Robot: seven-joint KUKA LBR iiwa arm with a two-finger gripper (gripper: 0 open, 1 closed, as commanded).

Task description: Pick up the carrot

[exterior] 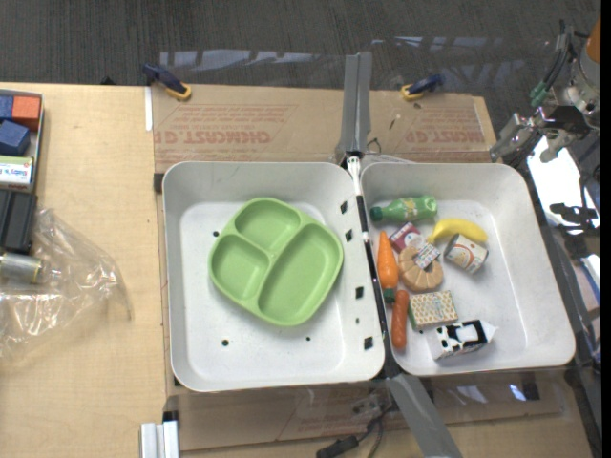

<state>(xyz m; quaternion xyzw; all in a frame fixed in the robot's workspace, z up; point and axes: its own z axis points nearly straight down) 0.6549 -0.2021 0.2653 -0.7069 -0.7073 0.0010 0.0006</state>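
Drop straight down onto the carrot (386, 261), lying along the left wall of the right bin (537, 219) and touching the round biscuit (421, 267), and pinch across its thick middle (impossible to tell how wide the gripper (552, 124) stands).

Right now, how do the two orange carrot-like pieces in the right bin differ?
The upper carrot is lighter orange, thicker and sits beside the round cracker. The lower carrot is redder, slimmer and lies nearer the front, beside the patterned box. Both lie lengthwise along the right bin's left wall.
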